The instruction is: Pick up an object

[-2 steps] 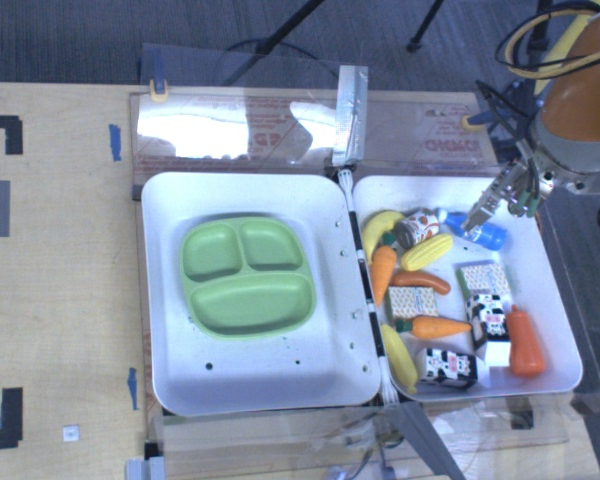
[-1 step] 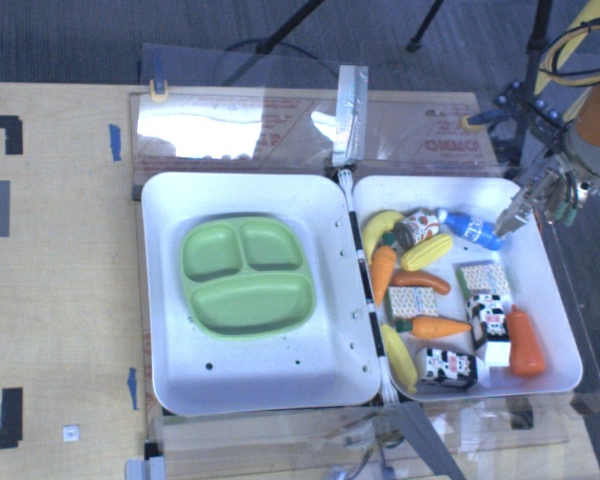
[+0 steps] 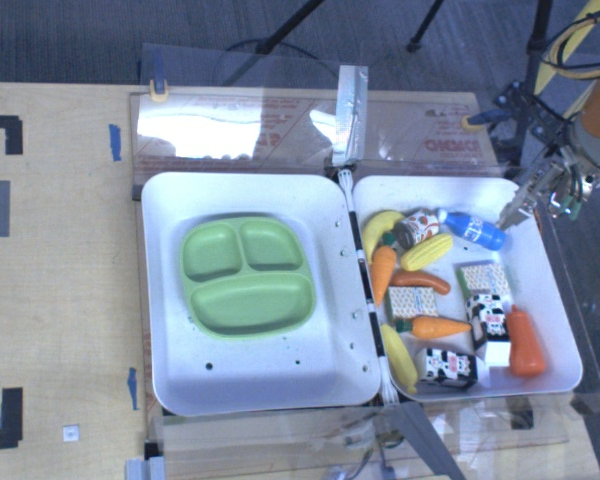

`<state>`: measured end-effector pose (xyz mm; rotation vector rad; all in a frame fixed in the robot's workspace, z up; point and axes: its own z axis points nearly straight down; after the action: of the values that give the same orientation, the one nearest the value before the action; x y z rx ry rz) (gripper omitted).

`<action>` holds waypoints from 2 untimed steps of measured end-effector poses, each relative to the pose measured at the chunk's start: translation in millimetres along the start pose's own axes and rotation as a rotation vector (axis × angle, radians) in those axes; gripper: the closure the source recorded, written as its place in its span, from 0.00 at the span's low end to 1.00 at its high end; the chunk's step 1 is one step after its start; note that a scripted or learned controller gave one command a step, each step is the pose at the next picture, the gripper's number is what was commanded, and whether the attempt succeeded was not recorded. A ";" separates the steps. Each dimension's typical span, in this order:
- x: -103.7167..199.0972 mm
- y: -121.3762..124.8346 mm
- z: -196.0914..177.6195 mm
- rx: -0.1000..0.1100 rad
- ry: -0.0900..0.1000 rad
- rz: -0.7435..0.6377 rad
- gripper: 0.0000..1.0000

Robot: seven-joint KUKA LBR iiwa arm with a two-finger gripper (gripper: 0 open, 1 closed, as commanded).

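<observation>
The right bin (image 3: 550, 268) holds several toy items. Among them are a blue bottle (image 3: 473, 230), a yellow corn cob (image 3: 427, 251), a banana (image 3: 378, 230), two carrots (image 3: 382, 273) (image 3: 441, 326), a red sausage (image 3: 421, 282), an orange bottle (image 3: 525, 344) and a cow-patterned carton (image 3: 448, 366). My gripper (image 3: 523, 206) hangs over the bin's far right corner, just up and right of the blue bottle's end. I see nothing held in it.
The left bin (image 3: 165, 298) carries a green divided plate (image 3: 247, 275). A clear panel with a metal post (image 3: 351, 108) stands behind both bins. Tripod legs and cables lie on the floor beyond. Wooden bench surface (image 3: 60, 268) stretches to the left.
</observation>
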<state>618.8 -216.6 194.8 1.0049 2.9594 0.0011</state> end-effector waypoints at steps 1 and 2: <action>-38.5 21.2 -123.3 0.005 0.008 0.200 1.00; 29.4 63.3 -62.7 0.004 0.012 0.050 1.00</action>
<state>633.0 -148.3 257.5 1.0830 2.9448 0.0016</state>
